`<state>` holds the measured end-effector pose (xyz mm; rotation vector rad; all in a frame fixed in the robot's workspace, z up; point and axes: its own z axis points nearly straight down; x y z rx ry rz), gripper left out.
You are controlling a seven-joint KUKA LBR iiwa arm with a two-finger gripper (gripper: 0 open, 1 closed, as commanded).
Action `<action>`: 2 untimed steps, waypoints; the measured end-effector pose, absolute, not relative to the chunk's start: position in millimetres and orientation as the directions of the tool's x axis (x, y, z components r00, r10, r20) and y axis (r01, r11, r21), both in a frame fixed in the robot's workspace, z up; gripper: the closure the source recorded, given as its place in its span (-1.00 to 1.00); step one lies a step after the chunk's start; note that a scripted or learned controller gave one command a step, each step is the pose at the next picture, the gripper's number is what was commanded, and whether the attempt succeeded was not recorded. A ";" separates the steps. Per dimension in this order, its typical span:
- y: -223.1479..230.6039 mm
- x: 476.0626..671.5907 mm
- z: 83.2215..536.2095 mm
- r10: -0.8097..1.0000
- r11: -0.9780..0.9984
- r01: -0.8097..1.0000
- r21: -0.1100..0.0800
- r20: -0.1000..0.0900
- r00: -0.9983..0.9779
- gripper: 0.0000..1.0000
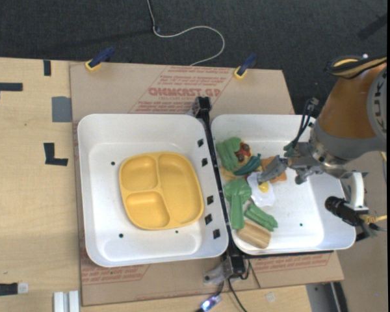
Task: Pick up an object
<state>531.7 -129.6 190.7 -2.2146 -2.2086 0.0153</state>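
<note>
Sitting far left of the gripper [277, 169], a yellow three-compartment plastic plate [161, 190] fills the left white bin [91, 174]. Green soft toys [237, 190] cluster just left of and below it. Finger state: cannot tell. Better to descend onto one separated piece, avoiding the divider.

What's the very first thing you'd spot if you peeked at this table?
The bright yellow divided plate lying alone in the left bin. Next, the jumble of green toys piled along the right bin's left side, with the robot's gripper hanging just over them.
</note>
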 end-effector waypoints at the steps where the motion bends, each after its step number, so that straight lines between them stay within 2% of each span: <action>1: -129.3 534.8 198.7 1.000 0.001 1.000 -0.002 0.001 -0.001 -1.00; 2: -127.6 541.8 151.4 1.000 0.001 1.000 -0.006 0.000 -0.001 -1.00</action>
